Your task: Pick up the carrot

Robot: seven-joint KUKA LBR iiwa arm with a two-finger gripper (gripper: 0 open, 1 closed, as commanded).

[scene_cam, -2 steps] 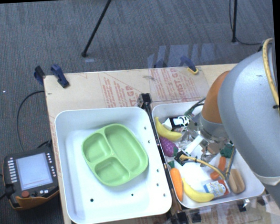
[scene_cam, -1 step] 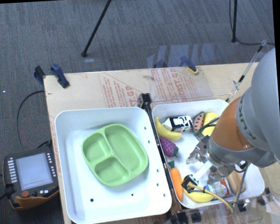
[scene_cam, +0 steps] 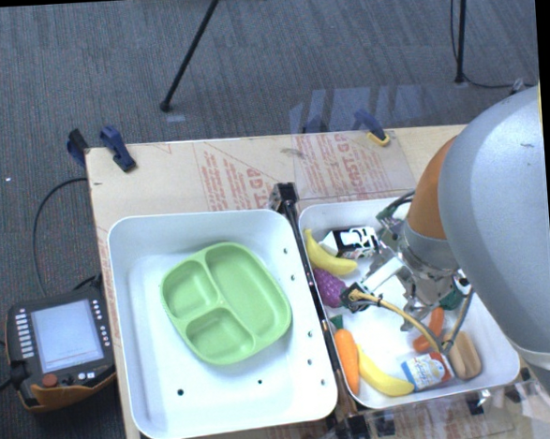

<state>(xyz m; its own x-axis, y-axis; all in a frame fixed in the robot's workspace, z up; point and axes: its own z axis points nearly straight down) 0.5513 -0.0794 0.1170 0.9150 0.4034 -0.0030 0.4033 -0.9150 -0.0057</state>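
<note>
Carrot (scene_cam: 346,354): orange, tapered, laid at the right bin's (scene_cam: 494,335) left wall, beside a banana (scene_cam: 385,380). Hand (scene_cam: 421,299) is positioned mid-bin, apart from it; its opening cannot be told.

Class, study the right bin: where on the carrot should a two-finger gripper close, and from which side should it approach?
Grip the carrot across its thicker middle, coming straight down from above. It lies flat and lengthwise along the bin's left wall, with a banana close on its right, so the fingers probably fit best either side of its narrow width.
</note>
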